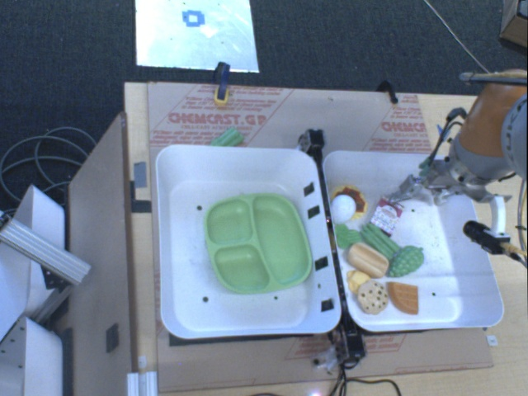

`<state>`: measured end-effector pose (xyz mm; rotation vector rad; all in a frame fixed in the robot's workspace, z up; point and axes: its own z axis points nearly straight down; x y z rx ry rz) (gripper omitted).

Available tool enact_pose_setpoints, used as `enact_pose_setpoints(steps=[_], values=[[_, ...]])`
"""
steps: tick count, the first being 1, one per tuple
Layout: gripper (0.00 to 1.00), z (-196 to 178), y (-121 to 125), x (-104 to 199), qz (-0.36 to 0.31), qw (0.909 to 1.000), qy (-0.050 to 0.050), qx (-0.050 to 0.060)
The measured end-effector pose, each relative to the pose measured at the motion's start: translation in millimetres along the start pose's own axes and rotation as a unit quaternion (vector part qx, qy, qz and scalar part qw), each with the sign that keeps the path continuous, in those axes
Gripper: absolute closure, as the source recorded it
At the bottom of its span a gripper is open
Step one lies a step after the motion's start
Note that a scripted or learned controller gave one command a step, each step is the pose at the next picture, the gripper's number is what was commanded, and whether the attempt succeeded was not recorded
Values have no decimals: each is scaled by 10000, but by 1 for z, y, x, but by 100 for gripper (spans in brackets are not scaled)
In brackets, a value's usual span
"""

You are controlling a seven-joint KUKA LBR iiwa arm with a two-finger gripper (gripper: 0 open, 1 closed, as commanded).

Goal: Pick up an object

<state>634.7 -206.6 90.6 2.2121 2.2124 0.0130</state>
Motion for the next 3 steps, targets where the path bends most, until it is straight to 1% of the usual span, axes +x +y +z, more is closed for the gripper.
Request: enact_pose_setpoints(steps=[1, 2, 3], values=[[100, -12, 3, 1, -10, 10000, 6, -18], [0, -11, 2, 1, -9, 10000, 9, -14], [0, -37, 26, 0, -22, 10000, 10, 46]])
